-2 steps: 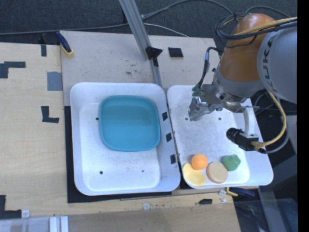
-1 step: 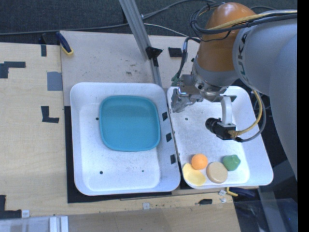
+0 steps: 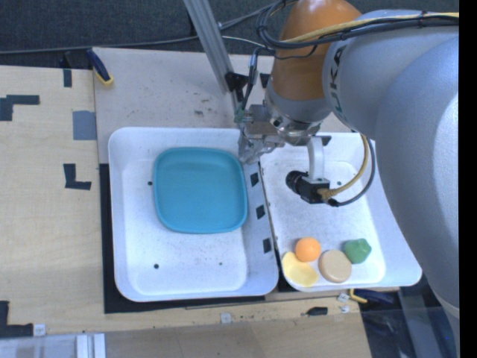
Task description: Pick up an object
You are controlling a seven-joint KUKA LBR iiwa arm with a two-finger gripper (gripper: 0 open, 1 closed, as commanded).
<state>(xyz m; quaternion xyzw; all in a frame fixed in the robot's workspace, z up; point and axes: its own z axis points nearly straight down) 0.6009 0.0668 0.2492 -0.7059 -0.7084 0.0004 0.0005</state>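
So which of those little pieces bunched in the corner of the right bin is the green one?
The green piece sits at the right end of the bunch, beside the tan disc. The orange ball and yellow piece lie to its left.

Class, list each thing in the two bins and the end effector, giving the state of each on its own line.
Blue plate: flat in left bin.
Orange ball: resting, right bin.
Yellow piece: resting, front edge.
Tan disc: resting.
Green piece: resting.
End effector: above the divider.

Tabletop (image 3: 45,222): pale wood-grain board, dark tape marks (image 3: 73,176) scattered at left. Beige panel (image 3: 164,88) lies behind the bins. Dark grey carpeted floor (image 3: 89,10) along top edge. Lighting even, diffuse.
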